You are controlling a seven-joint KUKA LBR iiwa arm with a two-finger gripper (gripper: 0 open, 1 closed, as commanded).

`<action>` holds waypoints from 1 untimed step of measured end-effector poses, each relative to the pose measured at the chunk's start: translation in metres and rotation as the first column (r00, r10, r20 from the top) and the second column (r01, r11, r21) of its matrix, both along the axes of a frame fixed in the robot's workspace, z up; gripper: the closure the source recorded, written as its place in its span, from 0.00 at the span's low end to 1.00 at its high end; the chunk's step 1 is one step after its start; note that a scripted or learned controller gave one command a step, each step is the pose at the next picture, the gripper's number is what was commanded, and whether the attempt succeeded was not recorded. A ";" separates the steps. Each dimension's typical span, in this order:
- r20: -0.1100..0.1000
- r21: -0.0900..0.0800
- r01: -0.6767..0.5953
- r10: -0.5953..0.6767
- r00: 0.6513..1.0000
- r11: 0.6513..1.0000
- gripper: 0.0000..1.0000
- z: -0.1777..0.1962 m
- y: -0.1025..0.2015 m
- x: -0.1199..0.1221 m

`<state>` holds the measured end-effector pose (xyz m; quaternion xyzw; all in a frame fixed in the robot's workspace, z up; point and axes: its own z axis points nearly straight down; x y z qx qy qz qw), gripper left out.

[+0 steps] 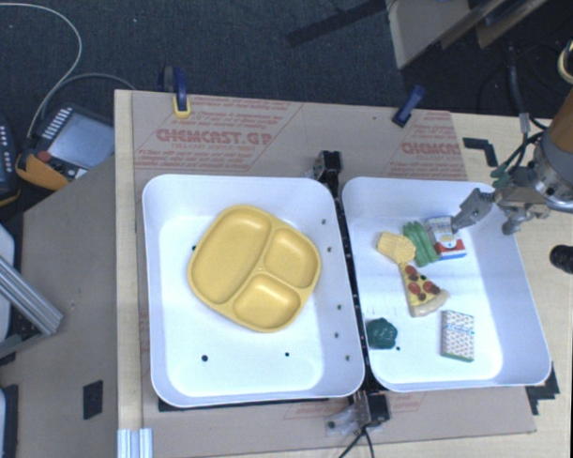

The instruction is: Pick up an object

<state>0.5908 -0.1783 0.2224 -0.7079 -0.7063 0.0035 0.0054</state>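
Hovering claw (492,210): above right bin (528,307); grip state — cannot tell.
Nearest object: small carton (447,242), just below-left of claw.
Progress: nothing lifted; grasp and raise remain.

Bench (271,138): brown board with red lettering. Two shallow white bins lie directly on it, side by side, edges touching: left bin (169,360), right bin (516,363). Clamps at the board's far edge.
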 end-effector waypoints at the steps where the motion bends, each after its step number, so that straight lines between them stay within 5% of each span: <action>1: 0.010 -0.002 -0.003 0.003 1.000 1.000 0.00 0.006 0.000 0.002</action>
